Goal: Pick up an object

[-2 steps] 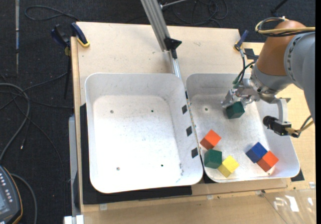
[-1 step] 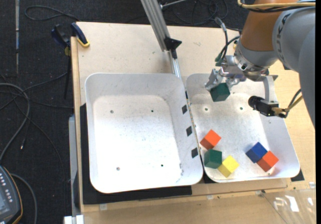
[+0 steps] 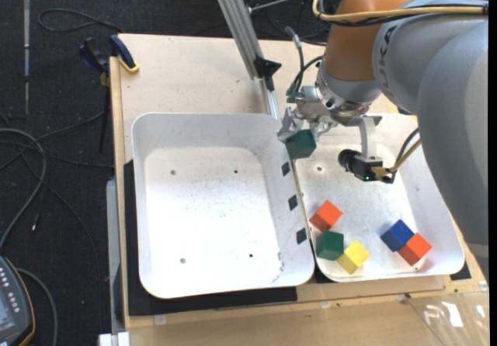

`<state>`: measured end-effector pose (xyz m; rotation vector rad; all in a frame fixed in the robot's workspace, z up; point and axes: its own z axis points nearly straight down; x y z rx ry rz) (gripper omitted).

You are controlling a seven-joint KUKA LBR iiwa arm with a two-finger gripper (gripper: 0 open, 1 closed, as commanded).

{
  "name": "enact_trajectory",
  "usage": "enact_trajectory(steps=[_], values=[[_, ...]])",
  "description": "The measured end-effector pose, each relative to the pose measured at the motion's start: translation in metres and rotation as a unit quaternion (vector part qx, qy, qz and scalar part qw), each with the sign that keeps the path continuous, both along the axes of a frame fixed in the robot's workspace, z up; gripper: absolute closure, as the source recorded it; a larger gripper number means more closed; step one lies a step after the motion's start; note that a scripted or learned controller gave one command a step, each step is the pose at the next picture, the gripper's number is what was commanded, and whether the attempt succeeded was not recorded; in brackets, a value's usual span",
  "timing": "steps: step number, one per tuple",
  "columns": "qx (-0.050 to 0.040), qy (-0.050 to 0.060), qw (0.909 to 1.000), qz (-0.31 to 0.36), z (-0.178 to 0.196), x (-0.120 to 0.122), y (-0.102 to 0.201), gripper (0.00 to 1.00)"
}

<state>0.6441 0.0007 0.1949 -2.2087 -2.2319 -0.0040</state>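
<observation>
The gripper is clenched on a dark green block, held above the divide between the two bins. Below it in the right bin lie an orange cube, another green cube and a yellow cube

Grey arm with orange band enters from the frame's right; its gripper sits at upper centre, fingers clasping a green block.

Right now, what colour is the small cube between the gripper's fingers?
Dark green cube, held in the gripper; camera view.
</observation>
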Motion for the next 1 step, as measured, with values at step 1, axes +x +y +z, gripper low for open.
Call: enact_trajectory(steps=[1], values=[[0.0001, 0.001, 1.0, -0.001, 0.0683, -0.1084, 0.0544, 1.0]])
